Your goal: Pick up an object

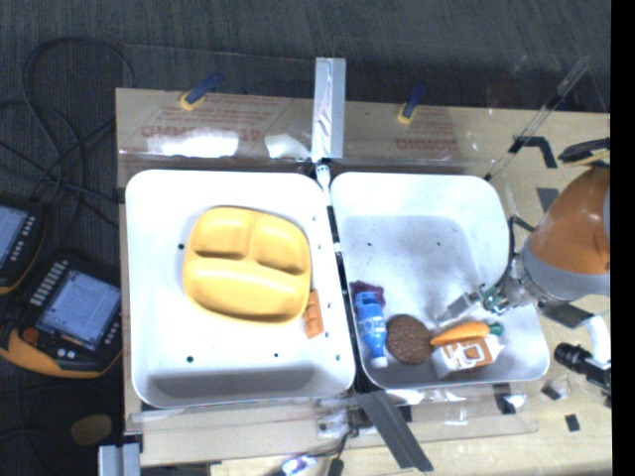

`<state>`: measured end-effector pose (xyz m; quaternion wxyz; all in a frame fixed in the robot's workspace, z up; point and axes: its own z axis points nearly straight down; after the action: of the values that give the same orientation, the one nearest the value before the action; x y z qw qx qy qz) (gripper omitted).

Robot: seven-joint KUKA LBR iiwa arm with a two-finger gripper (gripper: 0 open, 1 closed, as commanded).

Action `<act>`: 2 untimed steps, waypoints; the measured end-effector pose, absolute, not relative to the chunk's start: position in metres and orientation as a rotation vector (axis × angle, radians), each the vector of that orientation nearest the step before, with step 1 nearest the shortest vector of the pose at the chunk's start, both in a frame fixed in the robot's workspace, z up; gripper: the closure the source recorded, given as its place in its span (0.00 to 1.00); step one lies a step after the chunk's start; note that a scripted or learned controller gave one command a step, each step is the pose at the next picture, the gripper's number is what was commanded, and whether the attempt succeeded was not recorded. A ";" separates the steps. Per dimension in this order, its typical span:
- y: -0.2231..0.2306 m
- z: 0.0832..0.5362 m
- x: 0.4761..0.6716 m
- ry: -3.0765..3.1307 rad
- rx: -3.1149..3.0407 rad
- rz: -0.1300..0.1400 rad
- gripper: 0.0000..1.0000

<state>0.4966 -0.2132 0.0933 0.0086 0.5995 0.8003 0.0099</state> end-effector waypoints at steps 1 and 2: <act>-0.215 0.101 0.496 2.497 1.875 0.023 1.00; -0.214 0.101 0.496 2.499 1.875 0.024 0.00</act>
<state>0.4958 -0.2142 0.1009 0.0085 0.6001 0.7999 0.0076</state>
